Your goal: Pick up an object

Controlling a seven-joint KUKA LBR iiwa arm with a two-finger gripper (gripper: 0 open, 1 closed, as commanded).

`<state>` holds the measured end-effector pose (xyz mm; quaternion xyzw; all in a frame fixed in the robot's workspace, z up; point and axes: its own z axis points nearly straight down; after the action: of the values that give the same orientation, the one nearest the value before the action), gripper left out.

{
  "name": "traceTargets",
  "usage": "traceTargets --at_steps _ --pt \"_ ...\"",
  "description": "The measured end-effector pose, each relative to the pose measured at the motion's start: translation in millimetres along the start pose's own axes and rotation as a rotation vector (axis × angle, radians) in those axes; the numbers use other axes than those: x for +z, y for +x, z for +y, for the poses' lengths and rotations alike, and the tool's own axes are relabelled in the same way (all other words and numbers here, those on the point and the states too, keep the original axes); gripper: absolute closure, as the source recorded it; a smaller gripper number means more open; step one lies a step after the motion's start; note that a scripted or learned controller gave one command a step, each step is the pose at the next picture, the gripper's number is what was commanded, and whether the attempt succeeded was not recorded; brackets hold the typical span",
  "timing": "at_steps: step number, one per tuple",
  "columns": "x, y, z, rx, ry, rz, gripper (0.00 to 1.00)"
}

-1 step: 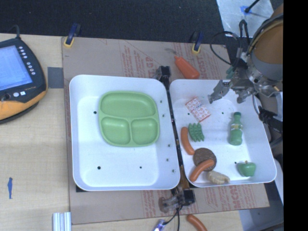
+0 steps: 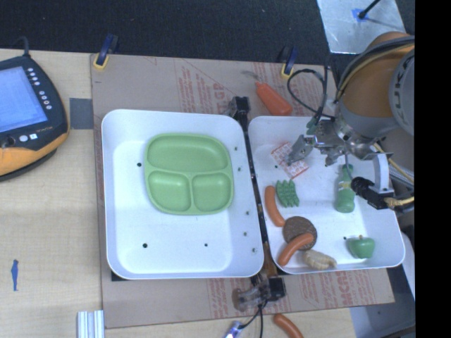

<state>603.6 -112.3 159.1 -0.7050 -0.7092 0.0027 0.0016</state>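
My gripper [image 2: 315,153] hangs over the upper part of the right bin [image 2: 384,259], its fingers spread and nothing between them. One fingertip [image 2: 300,149] is just above a red-and-white packet [image 2: 289,160]. Right of the gripper stands a green bottle [image 2: 344,193]. Lower in the same bin lie a green ridged piece [image 2: 286,193], an orange sausage [image 2: 273,205], a brown round cookie [image 2: 300,227], a second orange sausage [image 2: 294,249], a beige piece [image 2: 318,260] and a green apple [image 2: 361,246].
The left bin [image 2: 127,252] holds a green divided plate [image 2: 189,173]. An orange carrot [image 2: 273,99] lies outside the bins behind the right one. Another orange piece [image 2: 287,324] lies at the front edge. A teach pendant [image 2: 25,115] sits far left.
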Motion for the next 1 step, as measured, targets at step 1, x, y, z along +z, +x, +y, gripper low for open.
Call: traceTargets --at_steps 1 --pt "66.6 -13.7 9.2 0.001 0.000 0.000 0.00"
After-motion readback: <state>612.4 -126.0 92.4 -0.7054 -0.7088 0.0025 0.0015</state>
